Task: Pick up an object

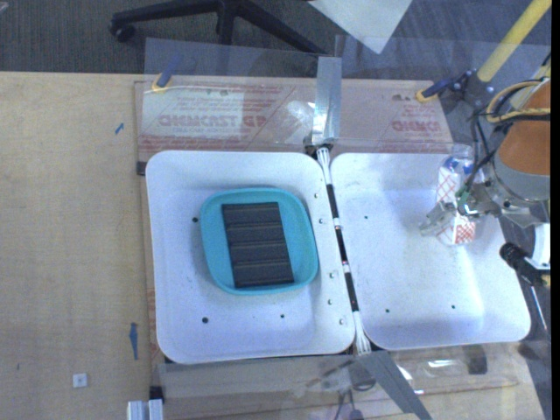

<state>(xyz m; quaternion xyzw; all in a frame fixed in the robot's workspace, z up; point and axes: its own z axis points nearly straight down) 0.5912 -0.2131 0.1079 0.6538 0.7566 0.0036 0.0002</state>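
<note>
A red and white packet lies crumpled at the right side of the right bin. My gripper is low over that bin, right at the packet and partly covering it. The grey wrist with its orange band comes in from the right edge. In the left bin a teal tray lies flat, carrying a dark grey ribbed block in its middle.
A metal divider runs between the two bins. Cables and a yellow rod hang at the upper right near the arm. Clear taped sheeting lies behind the bins on the wooden bench.
</note>
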